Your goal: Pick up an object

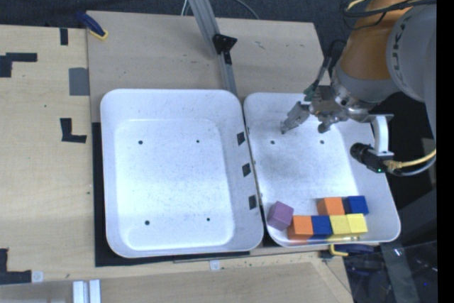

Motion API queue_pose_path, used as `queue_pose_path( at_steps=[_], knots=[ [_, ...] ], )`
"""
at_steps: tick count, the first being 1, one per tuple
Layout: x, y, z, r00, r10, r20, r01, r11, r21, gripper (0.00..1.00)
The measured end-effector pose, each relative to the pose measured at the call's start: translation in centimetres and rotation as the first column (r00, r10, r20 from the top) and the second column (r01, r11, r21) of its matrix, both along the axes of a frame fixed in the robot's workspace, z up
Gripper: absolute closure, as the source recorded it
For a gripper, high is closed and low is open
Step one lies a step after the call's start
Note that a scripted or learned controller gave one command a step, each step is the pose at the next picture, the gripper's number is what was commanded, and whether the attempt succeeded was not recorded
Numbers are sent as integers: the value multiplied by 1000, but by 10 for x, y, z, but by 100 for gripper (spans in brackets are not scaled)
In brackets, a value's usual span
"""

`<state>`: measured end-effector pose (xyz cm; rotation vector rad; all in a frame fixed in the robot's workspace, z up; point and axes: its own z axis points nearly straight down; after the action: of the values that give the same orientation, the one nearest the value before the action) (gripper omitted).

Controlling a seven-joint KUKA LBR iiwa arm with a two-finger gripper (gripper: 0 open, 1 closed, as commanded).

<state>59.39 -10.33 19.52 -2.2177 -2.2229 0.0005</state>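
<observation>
Jaws [306,121] apart, nothing between them, over the far part of the right bin [298,167]. Blocks clustered at its near edge, well apart from jaws: one purple block [281,214], two orange blocks [330,206], two blue blocks [357,205], two yellow blocks [348,225]. Left bin [170,167] alongside on tabletop [42,152].

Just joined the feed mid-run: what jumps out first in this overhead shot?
The arm, grey with an orange band, comes in from the right, its gripper open above the far end of the right bin. Next, a tight cluster of coloured blocks at that bin's near edge: a purple block beside orange, blue and yellow ones. The left bin lies alongside.
</observation>
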Motion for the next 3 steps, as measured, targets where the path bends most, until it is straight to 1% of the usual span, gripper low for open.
queue_pose_path(
  at_steps=[1,2,3],
  knots=[
    [-39,-5,46,1000,-3,3,3,1000,0,0],
    [-9,-10,9,1000,-1,-1,1,1000,-3,0],
    [-18,-15,50,1000,-2,4,2,1000,-1,0]
  ],
)
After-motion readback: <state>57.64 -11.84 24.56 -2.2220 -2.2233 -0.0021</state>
